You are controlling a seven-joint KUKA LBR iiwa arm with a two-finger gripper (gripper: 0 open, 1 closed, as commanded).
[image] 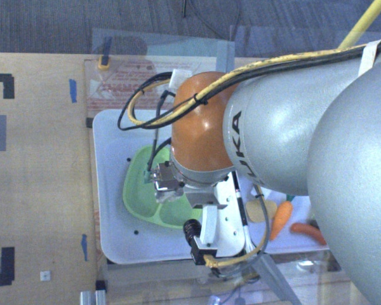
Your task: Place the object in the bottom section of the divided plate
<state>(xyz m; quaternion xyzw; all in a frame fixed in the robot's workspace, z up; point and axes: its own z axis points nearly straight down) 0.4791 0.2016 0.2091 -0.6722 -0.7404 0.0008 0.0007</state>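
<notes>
A large grey robot arm with an orange band (200, 122) reaches in from the right over a shallow white bin (111, 170) on a tan wooden counter (38, 170). It covers much of a light green divided plate (138, 186) lying in the bin. The gripper is hidden beneath the wrist, so its state cannot be told. An orange toy carrot (280, 218) lies right of the plate, outside it, beside a tan round piece (259, 211)

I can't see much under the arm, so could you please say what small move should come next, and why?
Probably lift the arm slightly: its orange band covers much of the green divided plate, hiding the bottom section, while the orange toy carrot lies in the white bin beside it.
</notes>
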